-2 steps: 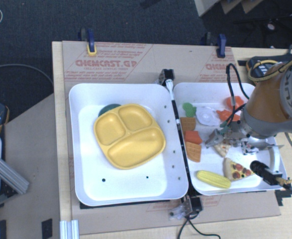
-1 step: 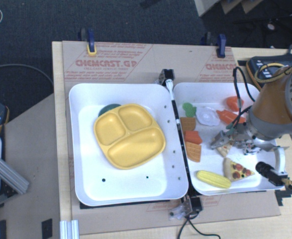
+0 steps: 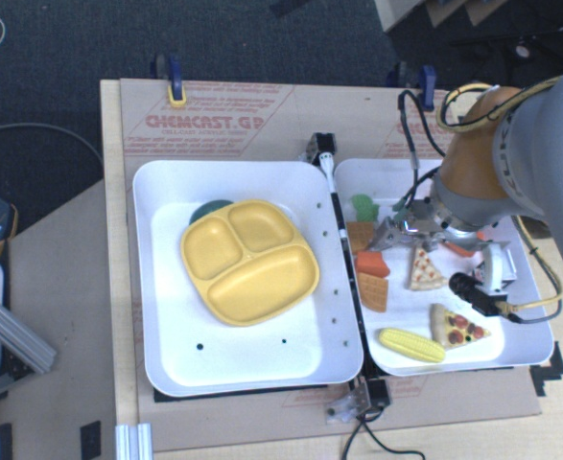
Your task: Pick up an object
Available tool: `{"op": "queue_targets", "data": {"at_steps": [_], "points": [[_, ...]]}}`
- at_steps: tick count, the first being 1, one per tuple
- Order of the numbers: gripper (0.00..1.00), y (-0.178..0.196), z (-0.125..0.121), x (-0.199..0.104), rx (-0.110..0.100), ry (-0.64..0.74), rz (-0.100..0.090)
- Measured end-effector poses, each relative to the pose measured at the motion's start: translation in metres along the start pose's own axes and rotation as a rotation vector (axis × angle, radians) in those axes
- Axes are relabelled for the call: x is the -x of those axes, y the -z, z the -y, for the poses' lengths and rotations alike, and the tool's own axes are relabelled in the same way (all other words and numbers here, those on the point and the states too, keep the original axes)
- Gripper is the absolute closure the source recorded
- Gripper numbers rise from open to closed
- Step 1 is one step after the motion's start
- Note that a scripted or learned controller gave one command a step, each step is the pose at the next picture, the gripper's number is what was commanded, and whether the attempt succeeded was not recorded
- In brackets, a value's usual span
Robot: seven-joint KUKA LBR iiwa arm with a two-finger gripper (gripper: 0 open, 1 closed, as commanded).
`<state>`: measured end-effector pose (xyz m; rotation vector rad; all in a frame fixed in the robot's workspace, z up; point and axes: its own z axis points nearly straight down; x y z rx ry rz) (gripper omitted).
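Two shallow white bins are seen from above, set side by side on a bench covered with brown board.

The left bin (image 3: 161, 286) is occupied by a yellow divided plate (image 3: 250, 260) with three compartments, lying slightly tilted near the bin's centre. A dark green object (image 3: 207, 209) is partly covered by the plate's upper left edge; what it is cannot be told.

The right bin (image 3: 526, 348) is filled with toy food. A green piece (image 3: 363, 205) is placed near the top left, with an orange-brown piece (image 3: 362, 234) just below it, then a red-orange block (image 3: 373, 264) and a brown waffle-like piece (image 3: 372, 292). A pizza slice (image 3: 425, 270) is seen in the middle, a second pizza slice with toppings (image 3: 457, 328) lower right, and a yellow corn cob (image 3: 411, 344) along the bottom edge.

The grey arm with its orange band (image 3: 473, 156) is reached in from the right over the right bin. The gripper (image 3: 410, 230) is lowered just above the middle pizza slice; nothing is seen between its fingers, and whether they are spread or pressed together cannot be told.
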<state>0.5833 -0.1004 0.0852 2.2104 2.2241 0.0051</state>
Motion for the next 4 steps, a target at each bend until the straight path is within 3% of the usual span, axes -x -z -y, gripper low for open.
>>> {"op": "queue_targets", "data": {"at_steps": [1, 2, 3, 4], "points": [[0.00, -0.001, 0.068, 0.047, -0.014, -0.013, -0.002], [0.00, 0.000, 0.008, 0.026, -0.001, -0.002, 0.000], [1.00, 0.010, 0.010, 0.027, -0.002, -0.004, 0.001], [1.00, 0.106, 0.008, -0.048, 0.004, 0.003, -0.004]]}}
